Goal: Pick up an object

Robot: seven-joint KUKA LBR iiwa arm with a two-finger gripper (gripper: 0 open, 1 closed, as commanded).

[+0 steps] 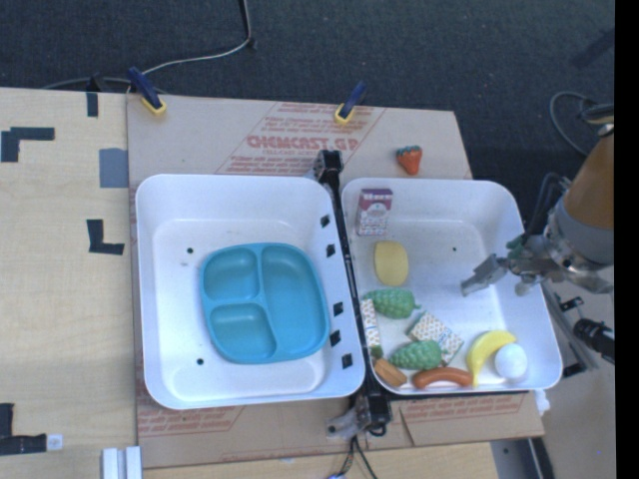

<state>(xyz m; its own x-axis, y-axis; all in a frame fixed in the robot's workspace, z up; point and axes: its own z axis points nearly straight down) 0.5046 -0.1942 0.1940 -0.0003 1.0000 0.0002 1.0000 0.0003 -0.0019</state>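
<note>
Grey arm [584, 230], orange band above wrist, grey metal tool [499, 272].

**Bench Carried Two Bins on Cardboard**

A pale wooden bench [60, 297] bore a brown cardboard sheet [290, 143] with red printing; two shallow white bins sat side by side on the sheet, the left bin [160, 267] at nine o'clock and the right bin [469, 208] at three, their inner rims touching; two blue-and-yellow clamps gripped the sheet's far edge, one clamp [147, 91] at eleven o'clock and the other clamp [350, 106] at twelve; a small toy strawberry [408, 159] lay on the cardboard at one o'clock, just beyond the right bin; black tape marks [100, 239] dotted the bare wood at nine and ten o'clock.
</note>
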